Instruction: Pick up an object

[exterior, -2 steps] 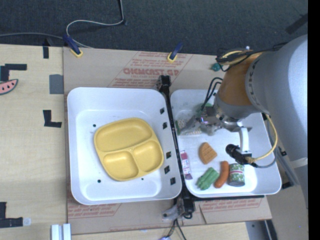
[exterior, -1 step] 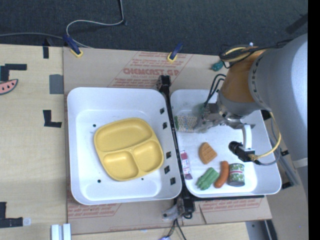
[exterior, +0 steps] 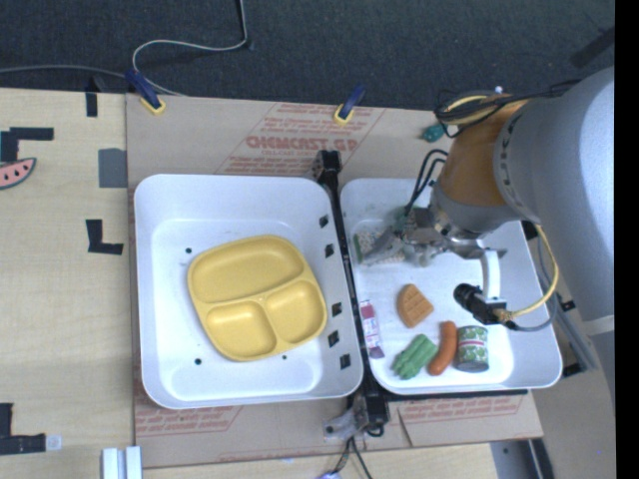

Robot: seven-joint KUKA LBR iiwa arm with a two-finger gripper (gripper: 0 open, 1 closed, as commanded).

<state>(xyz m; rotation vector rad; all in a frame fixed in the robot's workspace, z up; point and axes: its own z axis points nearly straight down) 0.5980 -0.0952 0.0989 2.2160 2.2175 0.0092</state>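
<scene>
the grey arm (exterior: 559,168) with its orange band reached in from the right, over the upper part of the right bin (exterior: 539,367). the left bin (exterior: 160,218) held a yellow divided tray (exterior: 258,295), lying flat and turned a little askew, its one long compartment toward the far side and two smaller ones nearer the camera. the two bins sat side by side on a sheet of brown cardboard (exterior: 200,138) on the bench.

the gripper (exterior: 384,245) pointed left, low over the upper left corner of the right bin, its fingers blurred against the white floor; i could not tell whether they were spread or pressed together, and nothing could be made out between them.

the loose objects lay nearer the camera, apart from the gripper. a tan piece like a cracker (exterior: 414,304) lay just below the gripper, its long axis roughly up and down the picture. lower, a green vegetable (exterior: 413,356) and an orange-red sausage (exterior: 443,348) lay side by side, both slanting up to the right. a small can (exterior: 472,348) stood just to the right of the sausage, touching or nearly touching it. a thin pink-and-white packet (exterior: 370,329) lay along the bin's left wall.
</scene>
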